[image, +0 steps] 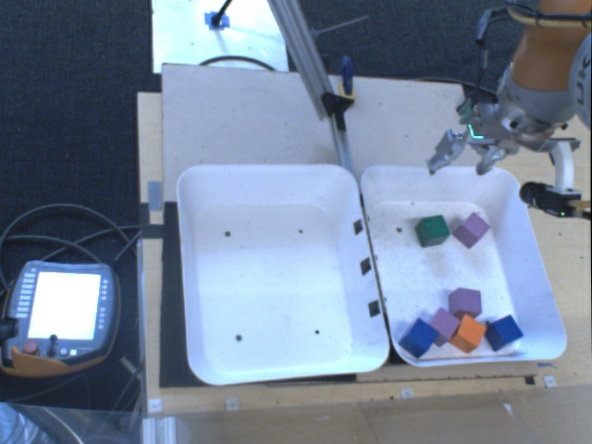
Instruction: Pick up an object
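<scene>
Over at the lower left of the frame a teach pendant lies on the dark floor with its cables looped around it. Next comes the left bin, then the right bin, both on the pale counter.

All the blocks lie in the right bin: a green cube and a purple cube near its upper middle, well apart from a cluster at the lower edge, where a blue cube, two more purple ones, an orange cube and another blue one crowd together.

They look small, stiff and light, likely easy to pinch across two flat faces. The green one stands free, so I'd take that.

At the upper right the gripper hovers above the bin's far rim, its fingers spread apart and holding nothing.
</scene>
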`<state>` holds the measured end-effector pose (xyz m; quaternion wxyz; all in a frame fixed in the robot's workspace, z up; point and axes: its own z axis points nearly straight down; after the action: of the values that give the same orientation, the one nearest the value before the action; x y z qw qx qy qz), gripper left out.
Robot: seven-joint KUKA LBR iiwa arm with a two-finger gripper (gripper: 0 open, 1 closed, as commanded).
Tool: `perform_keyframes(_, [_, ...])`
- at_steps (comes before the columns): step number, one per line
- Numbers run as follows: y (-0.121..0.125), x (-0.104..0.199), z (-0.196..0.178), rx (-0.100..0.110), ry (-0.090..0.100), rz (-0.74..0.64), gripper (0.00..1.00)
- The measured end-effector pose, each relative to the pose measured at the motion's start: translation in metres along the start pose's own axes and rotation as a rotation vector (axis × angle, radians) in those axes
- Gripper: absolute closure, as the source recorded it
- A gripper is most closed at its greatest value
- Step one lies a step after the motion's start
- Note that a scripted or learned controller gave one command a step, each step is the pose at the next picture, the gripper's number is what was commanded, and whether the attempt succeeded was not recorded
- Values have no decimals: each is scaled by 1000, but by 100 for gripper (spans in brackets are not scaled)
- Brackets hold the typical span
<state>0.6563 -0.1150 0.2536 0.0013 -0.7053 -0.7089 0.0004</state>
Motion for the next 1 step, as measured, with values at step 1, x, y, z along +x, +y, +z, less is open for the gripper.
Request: perform_keyframes(1, [1, 0, -2, -4, -2, -1, 0])
